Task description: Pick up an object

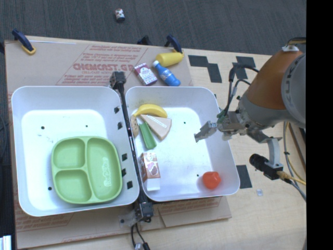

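- Two white bins: the left bin (21, 139) bears a green divided plate (86, 169), the right bin (221, 139) the loose items
- Against its left wall: banana (151, 110), sandwich wedge (157, 126), green stick (146, 136), small carton (151, 172)
- Red ball (211, 179) lies alone near the front right corner
- Gripper (204, 134) hangs over the right rim, nothing visibly in it; whether the jaws are parted cannot be told
- Bottles and a packet (146, 74) lie behind on cardboard

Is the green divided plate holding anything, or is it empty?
Empty. The green divided plate in the left bin shows three bare compartments.
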Controlling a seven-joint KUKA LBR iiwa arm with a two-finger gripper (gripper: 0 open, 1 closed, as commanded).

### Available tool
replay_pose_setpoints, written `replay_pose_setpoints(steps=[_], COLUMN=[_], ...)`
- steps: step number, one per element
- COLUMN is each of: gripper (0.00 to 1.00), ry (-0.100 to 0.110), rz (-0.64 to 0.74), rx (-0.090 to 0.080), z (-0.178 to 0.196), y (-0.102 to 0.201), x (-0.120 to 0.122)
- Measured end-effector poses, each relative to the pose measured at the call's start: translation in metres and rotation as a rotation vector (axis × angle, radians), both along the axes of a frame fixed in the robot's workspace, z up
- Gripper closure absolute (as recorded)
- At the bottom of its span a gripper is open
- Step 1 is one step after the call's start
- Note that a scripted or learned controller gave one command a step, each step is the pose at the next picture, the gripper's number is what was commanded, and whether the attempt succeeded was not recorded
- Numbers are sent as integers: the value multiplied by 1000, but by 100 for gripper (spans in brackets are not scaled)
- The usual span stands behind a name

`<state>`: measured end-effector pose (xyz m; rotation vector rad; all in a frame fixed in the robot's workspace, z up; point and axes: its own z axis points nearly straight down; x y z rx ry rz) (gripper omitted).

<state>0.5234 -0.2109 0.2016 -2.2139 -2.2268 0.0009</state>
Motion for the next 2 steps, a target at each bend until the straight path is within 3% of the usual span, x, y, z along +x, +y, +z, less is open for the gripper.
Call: replay_pose_setpoints(steps=[1,2], gripper=[0,100], ry=[2,3], rz=[0,4], rx=[1,1], z=[-110,-100], y=[0,0], x=[-47,-47])
